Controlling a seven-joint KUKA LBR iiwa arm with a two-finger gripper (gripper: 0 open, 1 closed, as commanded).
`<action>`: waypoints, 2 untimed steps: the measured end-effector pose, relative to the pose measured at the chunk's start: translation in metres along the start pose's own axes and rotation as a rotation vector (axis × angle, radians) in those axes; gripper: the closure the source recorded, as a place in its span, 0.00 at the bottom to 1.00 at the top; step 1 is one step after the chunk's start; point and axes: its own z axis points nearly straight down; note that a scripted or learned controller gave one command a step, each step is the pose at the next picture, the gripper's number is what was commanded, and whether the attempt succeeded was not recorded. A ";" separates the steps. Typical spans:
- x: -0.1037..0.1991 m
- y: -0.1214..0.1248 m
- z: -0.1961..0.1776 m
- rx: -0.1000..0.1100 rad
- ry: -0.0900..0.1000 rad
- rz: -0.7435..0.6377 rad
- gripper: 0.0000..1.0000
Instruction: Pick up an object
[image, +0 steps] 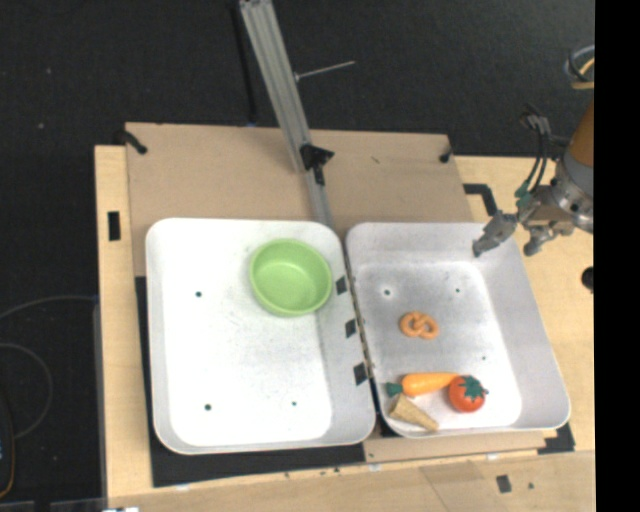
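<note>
The gripper is hanging over the far right corner of the right bin, reaching in from the right edge of the scene. Its two fingers are standing apart, one over the bin's far rim and the other just right of it, and nothing is sitting between them, so the gripper is released and carrying nothing. The arm's wrist is showing behind it, with cables trailing up from it.

In the right bin, four things are lying well apart from the gripper. A pretzel is resting near the bin's middle. Along the near edge, a carrot is lying on its side, its green end pointing left. A tomato is sitting just right of the carrot, touching or nearly touching its tip. A tan wedge is lying just near of the carrot, at the near left corner.

In the left bin, a green bowl is sitting upright in the far right part, close to the divide between the two bins.

A grey pole is slanting from the far edge of the scene down toward the gap between the bins. Both bins are resting on a tan bench.
</note>
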 end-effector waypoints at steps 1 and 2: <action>0.000 0.000 0.000 0.001 -0.001 -0.001 0.00; 0.006 0.002 0.058 0.003 0.001 -0.002 0.00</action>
